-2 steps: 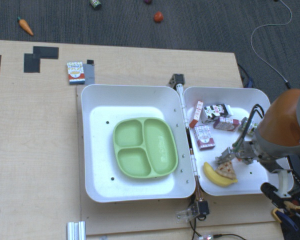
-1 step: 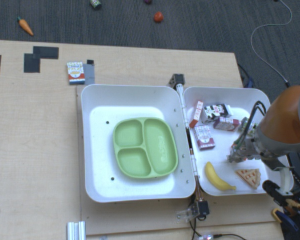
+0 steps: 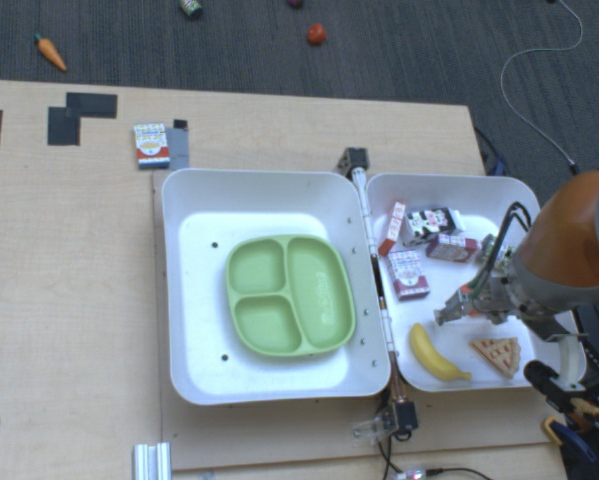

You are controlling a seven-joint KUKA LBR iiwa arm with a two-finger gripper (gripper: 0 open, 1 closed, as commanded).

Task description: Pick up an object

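The two-finger gripper (image 3: 466,308) hangs low over the right white bin (image 3: 509,190), and whether it is open or closed I cannot tell, while the yellow banana (image 3: 436,355) lies just below it, beside the triangular waffle-like piece (image 3: 497,354).

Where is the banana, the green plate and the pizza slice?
banana (image 3: 438,356): camera view, middle of its yellow body.
green plate (image 3: 319,283): camera view, its long right compartment.
pizza slice (image 3: 497,354): camera view, its middle.

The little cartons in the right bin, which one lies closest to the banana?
The pink-and-white carton lying lowest in the group, just above the banana. The other cartons sit farther up toward the bin's far wall.
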